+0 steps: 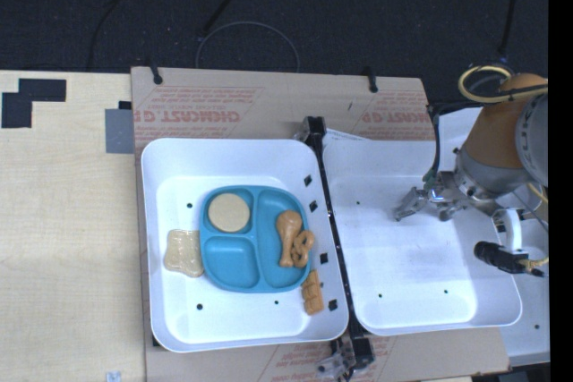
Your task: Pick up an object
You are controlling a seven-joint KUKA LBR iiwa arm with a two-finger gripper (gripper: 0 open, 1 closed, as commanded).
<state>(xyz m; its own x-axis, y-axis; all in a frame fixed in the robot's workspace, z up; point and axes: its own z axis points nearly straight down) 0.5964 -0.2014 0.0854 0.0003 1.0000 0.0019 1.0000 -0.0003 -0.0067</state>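
Note:
A blue divided plate (235,266) lies in the left bin (170,165). On it rest a round tan cookie (228,212), a tan drumstick-shaped piece (288,233) and a pretzel-shaped piece (304,246). A pale toast slice (183,252) lies against the plate's left edge, and a small brown piece (312,293) sits off its lower right corner. My gripper (428,203) hangs over the right bin (412,309) near its upper right, fingers spread open with nothing between them, far from all the food pieces.
A black divider clip runs between the two bins. Cardboard lies under the bins, and a wooden bench top extends to the left. Cables cross the dark floor at the back. A black handle-like part of the arm (503,257) sticks out at the right bin's right edge.

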